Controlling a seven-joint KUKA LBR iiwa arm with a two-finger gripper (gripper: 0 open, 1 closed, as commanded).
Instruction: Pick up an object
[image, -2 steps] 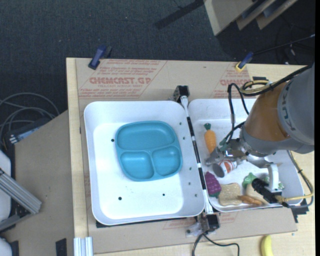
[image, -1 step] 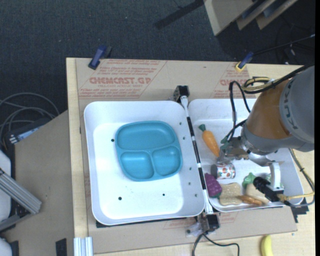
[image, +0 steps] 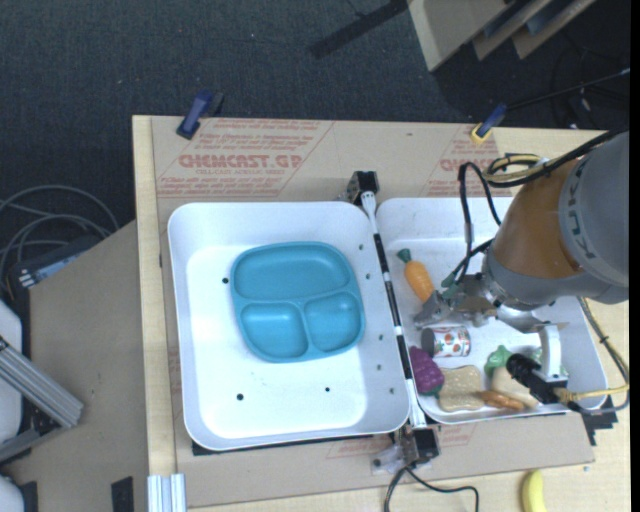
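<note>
In the right white bin (image: 440, 222) a small cylindrical can (image: 450, 343) lies beside a glossy plastic carrot (image: 417, 277), just under the metal gripper (image: 452, 312), whose finger state I cannot tell.

The grey KUKA arm with its orange band (image: 535, 235) reached in from the right edge of the camera view and bent downward and leftward. Its wrist sat low, below the orange band. The two-finger metal gripper (image: 455, 305) pointed toward the left at the end of the wrist, its tips hard to make out.
</note>
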